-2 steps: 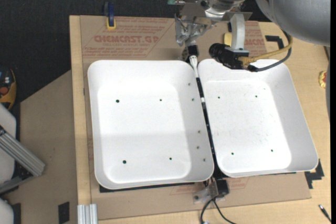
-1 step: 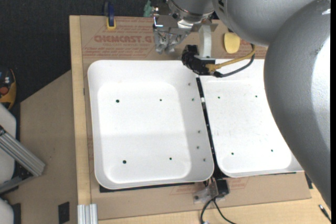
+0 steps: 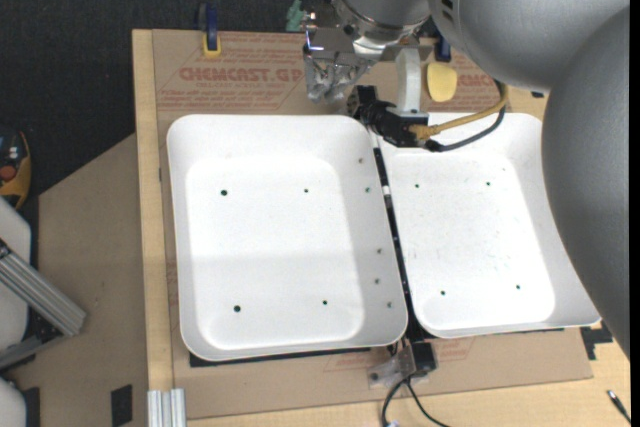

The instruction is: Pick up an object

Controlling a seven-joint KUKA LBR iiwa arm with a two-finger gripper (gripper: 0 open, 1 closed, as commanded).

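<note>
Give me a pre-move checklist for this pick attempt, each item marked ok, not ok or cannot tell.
1. Gripper located: ok, it sits above the far edge of the left bin, over the brown board.
2. Finger state known: cannot tell, the tips blur into the board.
3. Object held: not ok, nothing shows between the fingers.
4. Pick target in the left bin: not ok, just small dark dots on its floor.
5. Pick target in the right bin: not ok for the visible floor; the arm hides its right side.
6. Cable near the gripper clear of the path: cannot tell.
</note>
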